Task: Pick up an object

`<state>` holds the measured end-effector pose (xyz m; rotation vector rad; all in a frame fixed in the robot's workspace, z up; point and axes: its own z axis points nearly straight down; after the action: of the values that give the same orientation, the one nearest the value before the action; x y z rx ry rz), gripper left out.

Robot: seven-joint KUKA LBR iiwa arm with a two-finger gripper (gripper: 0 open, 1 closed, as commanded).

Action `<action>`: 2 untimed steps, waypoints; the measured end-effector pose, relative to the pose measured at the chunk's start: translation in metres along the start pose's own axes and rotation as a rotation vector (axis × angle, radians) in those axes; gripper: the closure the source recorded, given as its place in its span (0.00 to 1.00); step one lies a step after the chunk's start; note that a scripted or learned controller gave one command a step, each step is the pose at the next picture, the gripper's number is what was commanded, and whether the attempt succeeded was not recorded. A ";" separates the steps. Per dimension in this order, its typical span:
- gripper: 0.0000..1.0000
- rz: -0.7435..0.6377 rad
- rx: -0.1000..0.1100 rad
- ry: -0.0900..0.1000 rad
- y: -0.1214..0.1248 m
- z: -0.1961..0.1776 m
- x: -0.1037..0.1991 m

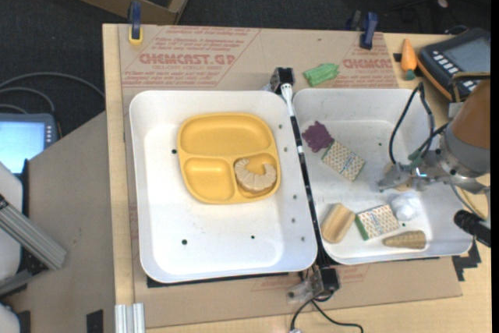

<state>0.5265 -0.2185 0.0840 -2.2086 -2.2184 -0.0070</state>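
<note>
While gripper (398, 182) hovers, right bin's (366, 107) rear lies open.

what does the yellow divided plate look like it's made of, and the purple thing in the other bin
The yellow divided plate looks like moulded plastic: uniform colour, smooth matte sheen, rounded compartment walls. The purple thing looks soft, perhaps fabric or foam, with a dull surface and an irregular edge; it is too small to be sure.

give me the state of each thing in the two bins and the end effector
yellow plate: flat in left bin, upright
bread piece: lying in the plate's lower right compartment
purple piece: lying in right bin
patterned packet: lying flat
green-edged packet: lying flat
tan block: lying by the bin's left wall
cone: on its side
end effector: low over right bin
</note>
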 end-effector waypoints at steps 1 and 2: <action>0.00 0.001 0.002 0.001 0.006 0.000 0.000; 0.00 -0.001 -0.005 -0.002 -0.004 -0.001 0.000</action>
<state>0.5226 -0.2188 0.0850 -2.2108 -2.2229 -0.0096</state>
